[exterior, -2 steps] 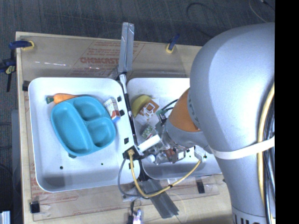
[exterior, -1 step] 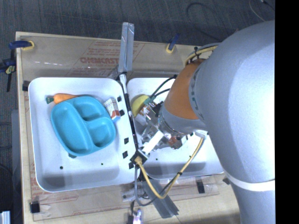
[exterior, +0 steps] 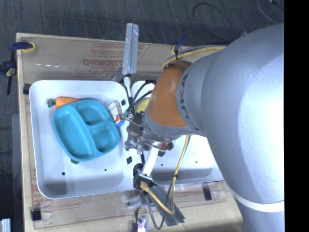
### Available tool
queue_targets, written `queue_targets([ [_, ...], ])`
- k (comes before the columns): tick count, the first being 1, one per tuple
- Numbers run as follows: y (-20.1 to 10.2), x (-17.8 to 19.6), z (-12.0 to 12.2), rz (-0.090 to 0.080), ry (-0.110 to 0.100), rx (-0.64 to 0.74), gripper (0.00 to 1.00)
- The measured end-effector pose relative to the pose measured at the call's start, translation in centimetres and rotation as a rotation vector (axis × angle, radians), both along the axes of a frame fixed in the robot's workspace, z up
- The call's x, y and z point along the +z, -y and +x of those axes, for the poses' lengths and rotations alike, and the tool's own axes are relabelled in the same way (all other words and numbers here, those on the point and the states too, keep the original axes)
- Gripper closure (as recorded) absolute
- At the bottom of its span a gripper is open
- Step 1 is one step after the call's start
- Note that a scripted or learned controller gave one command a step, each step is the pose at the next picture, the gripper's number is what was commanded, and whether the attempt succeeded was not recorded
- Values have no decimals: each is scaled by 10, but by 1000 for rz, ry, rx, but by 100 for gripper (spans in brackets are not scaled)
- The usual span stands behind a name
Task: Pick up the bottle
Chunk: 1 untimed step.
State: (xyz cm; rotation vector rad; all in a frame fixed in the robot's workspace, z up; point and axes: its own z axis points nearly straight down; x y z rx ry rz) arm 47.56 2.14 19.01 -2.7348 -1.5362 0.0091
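White bins (exterior: pixel 38 129) (two), one bottle (exterior: pixel 114 111)

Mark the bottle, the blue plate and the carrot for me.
bottle (exterior: pixel 114 111): camera view, on its labelled end beside the plate.
blue plate (exterior: pixel 87 129): camera view, on its middle divider.
carrot (exterior: pixel 65 101): camera view, on its orange body behind the plate.

blue divided tray (exterior: pixel 87 129) in left bin (exterior: pixel 43 144); carrot (exterior: pixel 65 101) touching tray
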Motion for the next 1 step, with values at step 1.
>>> queue_targets([
  [1,0,9,0,1,-4,5,100],
])
